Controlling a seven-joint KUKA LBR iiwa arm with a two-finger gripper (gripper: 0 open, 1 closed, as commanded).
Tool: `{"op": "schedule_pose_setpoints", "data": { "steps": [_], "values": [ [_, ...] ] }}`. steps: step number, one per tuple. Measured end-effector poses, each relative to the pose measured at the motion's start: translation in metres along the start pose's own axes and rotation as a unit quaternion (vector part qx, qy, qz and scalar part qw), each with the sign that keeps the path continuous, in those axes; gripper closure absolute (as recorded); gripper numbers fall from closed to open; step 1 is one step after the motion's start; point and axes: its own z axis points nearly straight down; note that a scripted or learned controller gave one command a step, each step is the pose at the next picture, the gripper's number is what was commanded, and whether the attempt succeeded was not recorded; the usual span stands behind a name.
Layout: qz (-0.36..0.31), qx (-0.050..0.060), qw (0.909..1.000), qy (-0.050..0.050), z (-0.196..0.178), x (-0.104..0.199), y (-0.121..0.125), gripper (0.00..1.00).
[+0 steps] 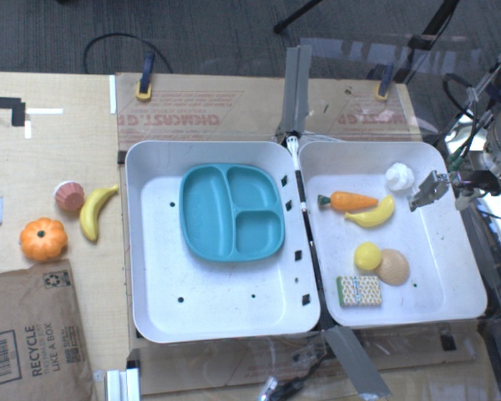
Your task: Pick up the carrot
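Nearest the camera, at the front of the right bin [451,307], lies a small speckled sponge [359,291], with a yellow lemon [367,256] and a tan round thing [393,266] touching each other just behind it. Farther back in the same bin lies the carrot [351,200]. Its long axis runs almost straight left to right: the green stem end points left, toward the wall between the two bins, and the orange tip points right. A yellow banana [373,214] lies against the carrot's front right side, and a small white thing [398,175] sits behind and to the right of its tip.

At the right edge of that bin the claw [426,190] hovers, to the right of the carrot and apart from it, with the banana's tip and the white thing between them. Nothing is seen between its fingers; whether they are spread or closed I cannot tell.

In the left bin [150,291] rests a teal divided plate [231,211]. On the bench to the left are a second banana [94,211], a small pumpkin [43,239] and a pinkish cupcake [69,195].
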Motion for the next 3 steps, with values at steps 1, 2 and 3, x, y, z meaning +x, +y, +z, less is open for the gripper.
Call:
{"op": "schedule_pose_setpoints", "data": {
  "steps": [1, 2, 3],
  "values": [
    [-0.043, 0.001, 0.9991, 0.0, 0.118, 0.028, 0.059, 0.0],
    [-0.197, -0.002, 0.9803, 0.0, 0.18, 0.048, 0.097, 0.0],
    [-0.195, -0.002, 0.9809, -0.001, 0.171, 0.046, 0.097, 1.0]
  ]
}}
